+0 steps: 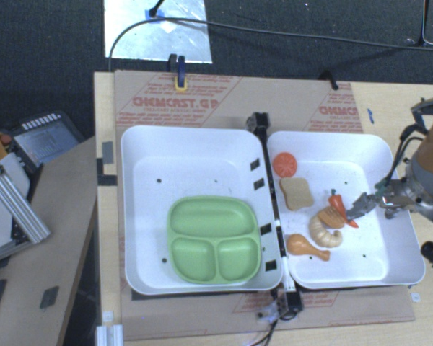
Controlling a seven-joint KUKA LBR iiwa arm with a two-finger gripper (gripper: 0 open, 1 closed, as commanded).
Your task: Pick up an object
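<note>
The right bin (pixel 368 153) holds an orange-red round fruit (pixel 285 164), a tan bread slice (pixel 296 192), a red pepper (pixel 338 208), a pale croissant-like pastry (pixel 325 231) and an orange chicken drumstick (pixel 305 246). My gripper (pixel 361 207) reaches in from the right, low over the bin, with its tips just right of the red pepper and the pastry. Nothing shows between the fingers.
The left bin (pixel 148 157) holds a green divided tray (pixel 213 238). A black clip divider (pixel 263 171) runs between the two bins. Cardboard lies under the bins. A cable crosses the dark floor at the back.
</note>
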